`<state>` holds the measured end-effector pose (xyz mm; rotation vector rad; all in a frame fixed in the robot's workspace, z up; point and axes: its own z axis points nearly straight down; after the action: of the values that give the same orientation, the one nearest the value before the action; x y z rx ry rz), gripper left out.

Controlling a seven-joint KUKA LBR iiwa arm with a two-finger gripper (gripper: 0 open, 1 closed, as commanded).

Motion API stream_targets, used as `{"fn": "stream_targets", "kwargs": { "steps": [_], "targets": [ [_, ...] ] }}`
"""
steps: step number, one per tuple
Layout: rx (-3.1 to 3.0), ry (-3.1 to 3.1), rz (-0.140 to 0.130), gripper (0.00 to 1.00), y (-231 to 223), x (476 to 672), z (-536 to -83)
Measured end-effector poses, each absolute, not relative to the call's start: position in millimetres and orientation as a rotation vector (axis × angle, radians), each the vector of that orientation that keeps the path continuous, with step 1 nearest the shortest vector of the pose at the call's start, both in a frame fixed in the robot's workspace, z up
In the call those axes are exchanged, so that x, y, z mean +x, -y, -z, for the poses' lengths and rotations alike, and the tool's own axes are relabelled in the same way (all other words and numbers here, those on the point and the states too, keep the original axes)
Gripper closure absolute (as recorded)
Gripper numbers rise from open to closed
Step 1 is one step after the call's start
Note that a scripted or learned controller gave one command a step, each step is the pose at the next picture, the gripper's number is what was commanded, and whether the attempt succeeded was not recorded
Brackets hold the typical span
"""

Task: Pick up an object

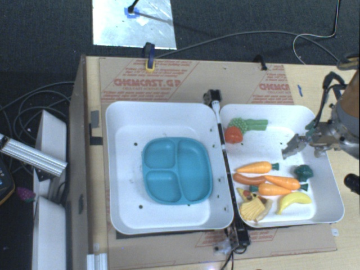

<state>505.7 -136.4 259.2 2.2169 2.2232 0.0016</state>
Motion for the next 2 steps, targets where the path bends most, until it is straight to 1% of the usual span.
{"fn": "stream_targets", "kwargs": {
  "steps": [1, 2],
  "targets": [
    [2.222, -2.225, 0.002, 0.0, 104, 499.8, -137],
    [2.219, -2.219, -0.002, 0.0, 168, 528.8, -188]
  ]
}}
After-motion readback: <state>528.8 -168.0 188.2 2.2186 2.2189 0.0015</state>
